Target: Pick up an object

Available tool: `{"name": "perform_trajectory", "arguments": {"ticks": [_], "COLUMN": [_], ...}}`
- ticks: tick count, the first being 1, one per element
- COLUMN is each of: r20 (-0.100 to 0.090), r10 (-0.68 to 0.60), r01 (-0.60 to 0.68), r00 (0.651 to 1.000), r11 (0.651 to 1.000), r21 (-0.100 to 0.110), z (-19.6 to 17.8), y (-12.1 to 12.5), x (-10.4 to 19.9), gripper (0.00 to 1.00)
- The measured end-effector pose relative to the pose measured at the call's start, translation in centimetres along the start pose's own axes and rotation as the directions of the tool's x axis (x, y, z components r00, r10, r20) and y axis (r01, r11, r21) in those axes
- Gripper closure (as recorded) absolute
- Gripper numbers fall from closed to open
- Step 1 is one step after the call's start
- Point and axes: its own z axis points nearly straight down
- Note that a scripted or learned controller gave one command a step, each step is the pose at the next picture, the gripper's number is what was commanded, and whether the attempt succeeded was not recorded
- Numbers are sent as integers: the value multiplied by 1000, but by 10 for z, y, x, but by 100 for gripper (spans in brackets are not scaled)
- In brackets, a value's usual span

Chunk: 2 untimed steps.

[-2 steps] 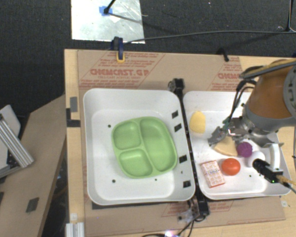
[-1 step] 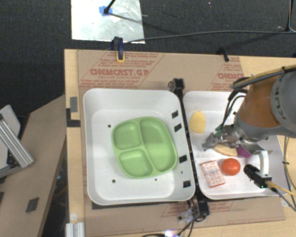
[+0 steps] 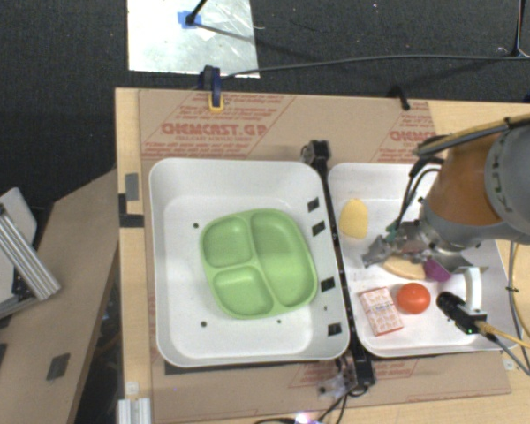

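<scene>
The right bin (image 3: 371, 188) holds several small things. A yellow lemon-like piece (image 3: 354, 218) lies near its left wall. At the front are a red tomato-like ball (image 3: 412, 298) and a red and white packet (image 3: 381, 310). A tan flat piece (image 3: 404, 268) and a purple piece (image 3: 438, 270) lie partly under the arm. My gripper (image 3: 382, 252) is low in the middle of this bin, just above the tan piece and right of the yellow piece. Nothing shows as held.
The left bin (image 3: 172, 193) carries a green divided plate (image 3: 257, 262) in its middle. The grey arm with its orange band (image 3: 464, 184) covers the right bin's far right side. A black-clipped divider (image 3: 329, 246) separates the bins.
</scene>
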Motion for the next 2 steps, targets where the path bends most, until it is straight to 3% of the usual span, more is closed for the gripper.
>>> {"name": "perform_trajectory", "arguments": {"ticks": [1, 2], "r20": [4, -2], "r10": [0, -4], "r01": [0, 4], "r00": [1000, 1000], "r11": [1000, 1000], "r21": [-12, 6], "z": [-13, -75], "y": [4, 3], "x": [-1, -3], "gripper": [100, 100]}}
